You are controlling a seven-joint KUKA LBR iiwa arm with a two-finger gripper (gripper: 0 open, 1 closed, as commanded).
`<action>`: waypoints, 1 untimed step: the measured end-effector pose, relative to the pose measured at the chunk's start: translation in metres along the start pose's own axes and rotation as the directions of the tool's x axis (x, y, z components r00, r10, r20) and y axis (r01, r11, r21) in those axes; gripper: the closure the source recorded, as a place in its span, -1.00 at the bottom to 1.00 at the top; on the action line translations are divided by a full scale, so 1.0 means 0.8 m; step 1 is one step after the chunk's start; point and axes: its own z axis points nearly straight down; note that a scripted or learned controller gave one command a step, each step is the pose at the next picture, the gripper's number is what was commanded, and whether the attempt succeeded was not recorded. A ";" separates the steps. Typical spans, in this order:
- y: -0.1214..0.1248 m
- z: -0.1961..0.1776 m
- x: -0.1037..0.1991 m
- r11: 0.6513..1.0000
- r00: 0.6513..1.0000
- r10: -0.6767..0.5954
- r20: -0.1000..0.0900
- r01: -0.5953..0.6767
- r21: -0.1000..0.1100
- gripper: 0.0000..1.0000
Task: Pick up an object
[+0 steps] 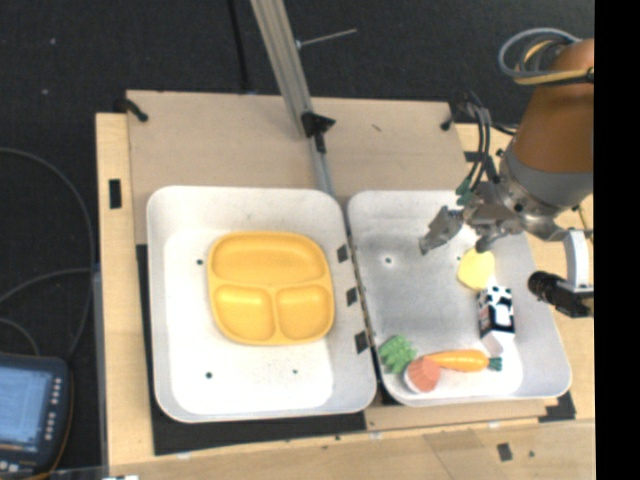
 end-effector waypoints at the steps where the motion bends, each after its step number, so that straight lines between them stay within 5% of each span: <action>1: 0.000 0.000 0.000 1.000 1.000 0.002 0.000 -0.002 0.000 -1.00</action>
